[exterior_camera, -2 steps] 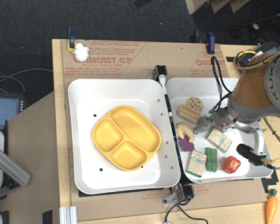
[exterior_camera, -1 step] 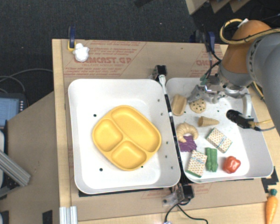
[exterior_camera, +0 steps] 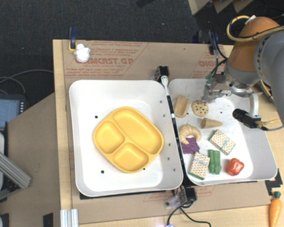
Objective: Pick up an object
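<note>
A robotics lab: plywood bench (exterior_camera: pixel 132 60), clamped white bins (exterior_camera: pixel 80 126), trailing cables (exterior_camera: pixel 19 77), toy food (exterior_camera: pixel 222 142).

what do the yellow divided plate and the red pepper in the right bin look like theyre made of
The yellow divided plate looks like moulded plastic, smooth with a soft sheen: one even colour, rounded compartment walls. The red pepper looks like glossy plastic toy food, with a small bright highlight on a uniform red skin; it is too small to rule out rubber or vinyl.
</note>
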You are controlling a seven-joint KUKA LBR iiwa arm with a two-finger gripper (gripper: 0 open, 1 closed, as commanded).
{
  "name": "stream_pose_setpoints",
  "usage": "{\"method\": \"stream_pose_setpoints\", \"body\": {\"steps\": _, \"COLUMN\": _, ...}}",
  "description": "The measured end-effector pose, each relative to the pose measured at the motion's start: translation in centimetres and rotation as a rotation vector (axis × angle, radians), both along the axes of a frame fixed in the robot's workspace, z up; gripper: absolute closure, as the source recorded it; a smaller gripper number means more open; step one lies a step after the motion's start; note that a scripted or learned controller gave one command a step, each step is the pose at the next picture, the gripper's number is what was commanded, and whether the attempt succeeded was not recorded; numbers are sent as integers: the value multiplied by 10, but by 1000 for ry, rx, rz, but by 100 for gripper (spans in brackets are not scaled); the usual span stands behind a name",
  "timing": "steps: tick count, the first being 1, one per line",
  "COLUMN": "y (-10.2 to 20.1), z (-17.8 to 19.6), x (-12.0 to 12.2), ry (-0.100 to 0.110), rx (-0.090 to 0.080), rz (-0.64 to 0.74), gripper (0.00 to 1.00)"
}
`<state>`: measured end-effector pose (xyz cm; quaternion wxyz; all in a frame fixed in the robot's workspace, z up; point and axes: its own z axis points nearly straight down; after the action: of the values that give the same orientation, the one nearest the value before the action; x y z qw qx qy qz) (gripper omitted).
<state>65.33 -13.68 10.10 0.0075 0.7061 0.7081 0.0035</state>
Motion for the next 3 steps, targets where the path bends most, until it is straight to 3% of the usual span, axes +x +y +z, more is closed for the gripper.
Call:
{"method": "stream_pose_setpoints", "body": {"steps": 1, "y": 0, "z": -1, "x": 0, "ry": 2, "rx": 0, "rz": 0, "gripper": 0}}
{"method": "stream_pose_setpoints", "body": {"steps": 2, "y": -21, "z": -17, "x": -81, "ry": 23, "rx": 7, "rz": -7, "gripper": 0}}
{"method": "stream_pose_setpoints", "body": {"steps": 3, "y": -36, "z": -16, "x": -24, "ry": 11, "rx": 4, "rz": -1, "gripper": 0}}
